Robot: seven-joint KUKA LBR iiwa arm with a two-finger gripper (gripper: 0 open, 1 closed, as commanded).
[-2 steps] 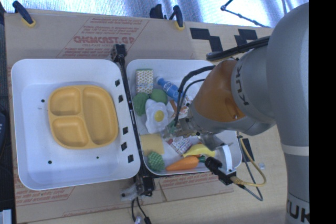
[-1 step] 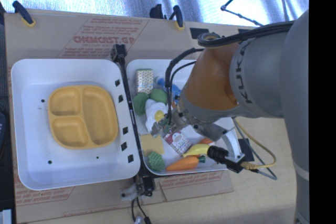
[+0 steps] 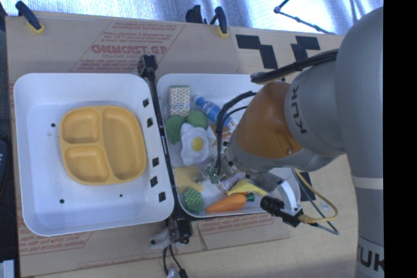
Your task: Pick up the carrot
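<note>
Arm looms over right bin; carrot lies near-edge, long axis roughly left-right, just below gripper; grip state unclear.

Yellow divided plate in left bin.

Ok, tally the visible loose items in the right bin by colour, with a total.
Orange: 1, the carrot
Green: 3, two green pieces and a textured green piece
White and yellow: 1, fried egg
Blue and white: 1, small bottle
Beige: 1, patterned block
Total: 7
</note>
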